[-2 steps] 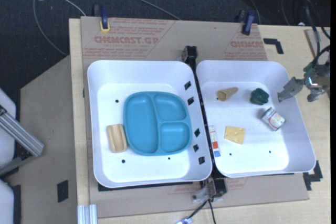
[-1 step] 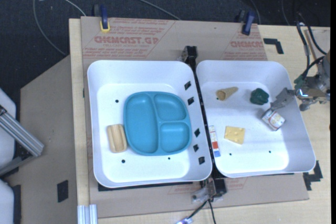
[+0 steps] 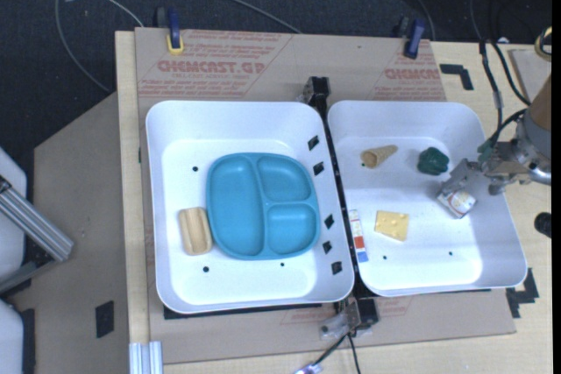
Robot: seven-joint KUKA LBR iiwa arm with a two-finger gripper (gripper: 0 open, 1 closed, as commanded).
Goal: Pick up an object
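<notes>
Objects lie in both bins. In the left bin (image 3: pixel 166 188) a tan, ridged block (image 3: pixel 195 230) rests just beside the left edge of a blue divided plate (image 3: pixel 263 206); whether the two touch is hard to tell. The plate sits flat near the bin's middle.

In the right bin (image 3: pixel 421 276) a narrow printed card (image 3: pixel 357 236) lies against the left wall, its markings too small to read. Up from it lies a tan cone-shaped piece (image 3: pixel 379 156), and below that a yellow wedge (image 3: pixel 392 225) lies well apart from the rest. A dark green lump (image 3: pixel 433 160) sits near the bin's upper right; its shape is unclear.

Furthest right, a small white and grey item (image 3: pixel 458 203) lies at the tip of the gripper (image 3: pixel 465 187), touching or nearly so. The grey metal there blurs together, so I cannot tell whether the claw is open, closed or gripping the item. The arm (image 3: pixel 530 149) is cut off by the right edge.
</notes>
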